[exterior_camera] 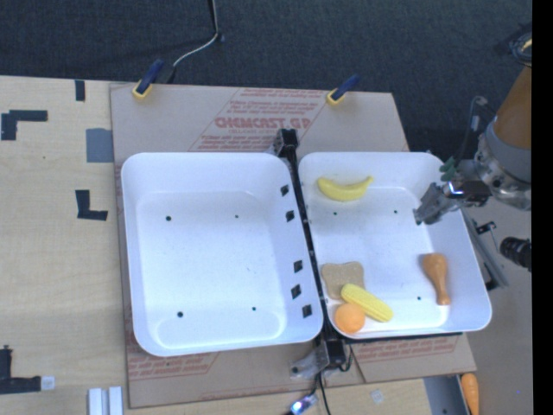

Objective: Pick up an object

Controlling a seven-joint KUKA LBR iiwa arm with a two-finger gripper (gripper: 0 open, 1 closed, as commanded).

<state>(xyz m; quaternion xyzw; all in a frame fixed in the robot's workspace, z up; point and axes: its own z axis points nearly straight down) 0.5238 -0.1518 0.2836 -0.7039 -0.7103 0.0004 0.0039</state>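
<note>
Banana point(344, 188) lies in right bin point(471, 318), gripper point(429, 207) hovering nearby.

Dark carpet point(346, 24) beyond a pale wooden bench point(52, 232).

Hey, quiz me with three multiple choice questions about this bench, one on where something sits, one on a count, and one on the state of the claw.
1. Where does the banana lie?
A. far end of the right bin
B. middle of the left bin
C. on the cardboard outside both bins

2. How many objects lie in the right bin?
A. two
B. five
C. eight

3. What is between the fingers of the claw?
A. the banana
B. the drumstick
C. nothing visible

Answers:
1. A, the banana rests near the right bin's far wall.
2. B, there are the banana, bread slice, corn cob, orange and drumstick.
3. C, the claw hangs over the bin's right rim with every object lying apart from it.
</note>
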